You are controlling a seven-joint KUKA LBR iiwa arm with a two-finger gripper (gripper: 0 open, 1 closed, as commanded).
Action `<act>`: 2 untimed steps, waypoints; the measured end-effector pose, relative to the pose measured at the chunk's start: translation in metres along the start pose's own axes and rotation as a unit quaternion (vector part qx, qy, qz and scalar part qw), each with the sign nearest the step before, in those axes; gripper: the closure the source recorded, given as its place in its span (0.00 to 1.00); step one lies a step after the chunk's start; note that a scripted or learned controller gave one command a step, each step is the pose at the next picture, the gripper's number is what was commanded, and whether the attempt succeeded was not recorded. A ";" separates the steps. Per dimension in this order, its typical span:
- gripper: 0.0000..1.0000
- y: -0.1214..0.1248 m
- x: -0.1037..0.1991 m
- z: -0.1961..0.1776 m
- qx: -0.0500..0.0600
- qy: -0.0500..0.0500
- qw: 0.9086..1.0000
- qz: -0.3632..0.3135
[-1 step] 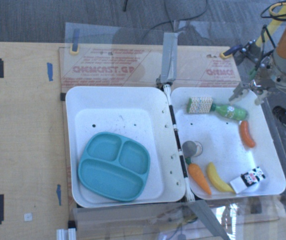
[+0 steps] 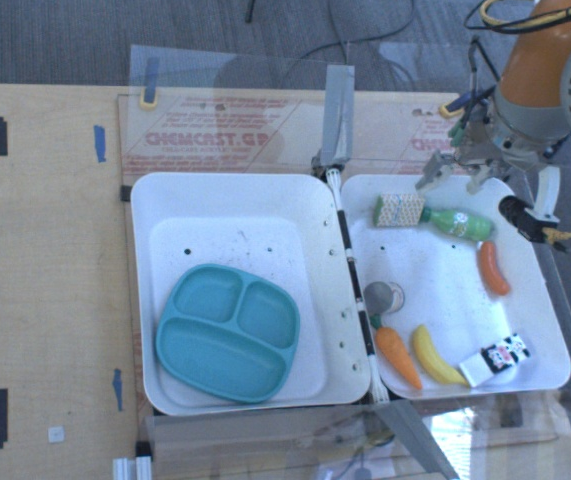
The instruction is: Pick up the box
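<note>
A small box [image 2: 398, 210] with a green-and-white speckled pattern lies at the far left of the right bin [image 2: 555, 368]. Touching its right end is a green bottle [image 2: 459, 224] lying on its side. A second small box [image 2: 495, 358], white with black cow patches, rests near the bin's front right corner. My gripper [image 2: 458, 177] hovers over the bin's far edge, just above and to the right of the speckled box, over the bottle. Its fingers are spread apart and nothing is between them.
The right bin also holds a red-orange sausage [image 2: 493, 268], a banana [image 2: 435, 356], a carrot [image 2: 398, 356] and a small metal can [image 2: 382, 296]. A teal divided plate [image 2: 227, 332] lies in the left bin [image 2: 155, 218]. A ridge separates the bins.
</note>
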State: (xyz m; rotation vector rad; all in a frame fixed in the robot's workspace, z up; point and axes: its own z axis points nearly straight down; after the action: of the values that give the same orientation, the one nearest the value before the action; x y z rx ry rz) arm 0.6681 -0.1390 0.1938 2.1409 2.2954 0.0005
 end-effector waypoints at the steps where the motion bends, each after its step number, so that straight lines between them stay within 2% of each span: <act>1: 0.00 0.004 0.046 0.107 -0.001 0.000 1.000 -0.020; 2: 1.00 0.004 0.046 0.097 -0.001 0.000 1.000 -0.020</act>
State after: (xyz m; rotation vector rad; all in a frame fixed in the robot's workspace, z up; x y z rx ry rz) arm 0.6694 -0.0932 0.0971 2.0936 2.3372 0.0039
